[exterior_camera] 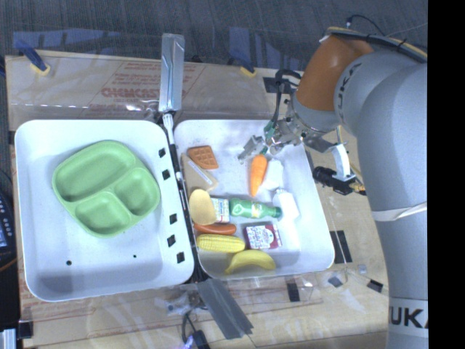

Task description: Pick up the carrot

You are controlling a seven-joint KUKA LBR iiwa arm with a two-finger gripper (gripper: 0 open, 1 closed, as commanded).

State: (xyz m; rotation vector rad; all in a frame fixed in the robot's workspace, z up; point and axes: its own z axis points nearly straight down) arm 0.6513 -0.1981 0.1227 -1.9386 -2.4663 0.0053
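Lying just below fingers (263, 145): carrot (257, 174)

**Lettering We Could Read**

We made out white letters "UKA" on the grey arm (407, 315) at its lower end, cut off by the frame's edge. Faint red print ran across the clear sheet (109, 86) behind the bins, too blurred to read. Labels on the green bottle (254, 210) and red packet (261, 235) were illegible.
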